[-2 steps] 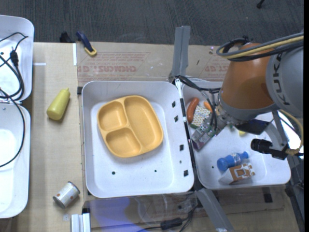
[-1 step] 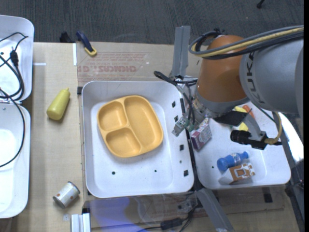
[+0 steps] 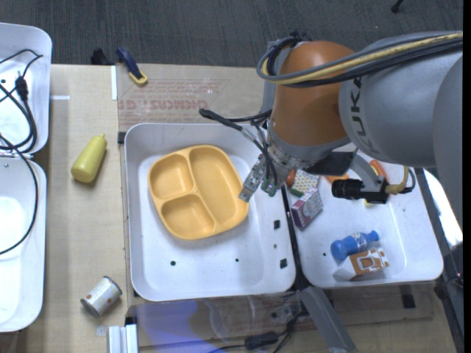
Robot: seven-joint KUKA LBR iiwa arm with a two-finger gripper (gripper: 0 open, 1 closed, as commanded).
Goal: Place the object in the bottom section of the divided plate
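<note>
Poised with the gripper (image 3: 254,184) just right of the divided plate (image 3: 197,191), probably to reach its bottom section at a slant. Cannot tell whether open, closed or carrying anything. Farther right of the plate: wrapped packet (image 3: 307,206), blue bottle (image 3: 353,245) and small carton (image 3: 364,263), likely candidates for placing.

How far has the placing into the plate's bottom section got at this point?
Nothing looks placed yet: all three sections of the yellow divided plate in the left white bin are bare. The gripper sits over the plate's right edge; whether it carries anything is unclear. Candidate items, including a blue bottle and a purple packet, lie in the right white bin. The placing remains.
</note>
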